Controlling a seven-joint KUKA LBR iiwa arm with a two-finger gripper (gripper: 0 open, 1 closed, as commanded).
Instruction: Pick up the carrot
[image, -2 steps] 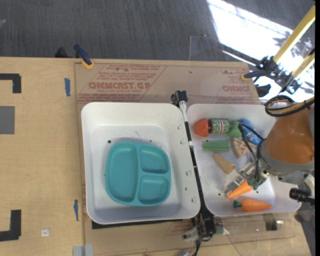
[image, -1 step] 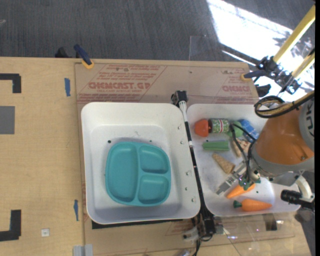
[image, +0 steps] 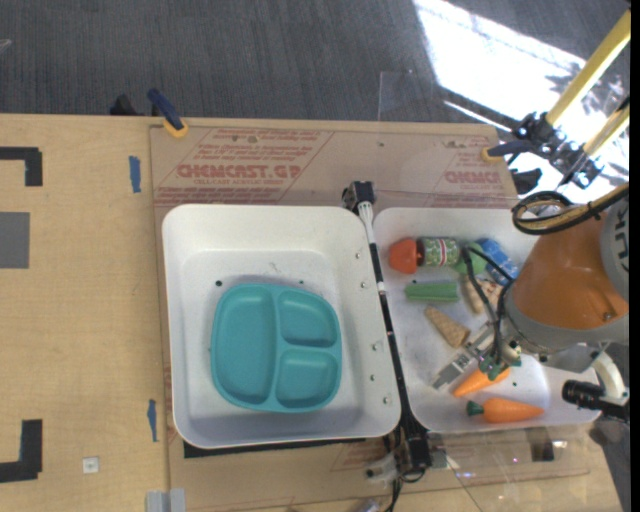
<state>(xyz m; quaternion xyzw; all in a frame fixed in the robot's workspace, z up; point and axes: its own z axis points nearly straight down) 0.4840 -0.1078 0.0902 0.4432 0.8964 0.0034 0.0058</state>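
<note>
From my screen I see the arm (image: 570, 285) coming in from the right, its orange band bulking over the right bin (image: 400, 330) and its wrist angled down and to the left. The gripper (image: 462, 372) sits low over the bin floor, its metal fingers (image: 450, 375) pointing toward the lower left. An orange piece lies right against the fingertips, touching them, but I cannot tell whether it is pinched between them or just lying beside them, nor how wide the claw stands.

The carrot (image: 505, 408) I can make out clearly lies on its side near the front edge of the right bin, just below and to the right of the gripper, its tip pointing right. The orange piece by the fingers may be a second carrot or part of the tooling; it is too small for me to say. The arm's body covers the right part of the bin, so whatever lies under it is hidden from me.

Other things crowd the same bin: a small bottle (image: 425, 252) with an orange cap at the back, a blue item (image: 497, 255) partly behind a cable, a green block (image: 432, 292), and a tan wedge (image: 446, 326) near the middle. In the left bin (image: 190, 330) rests a teal divided plate (image: 275, 346), well apart from the arm.
</note>
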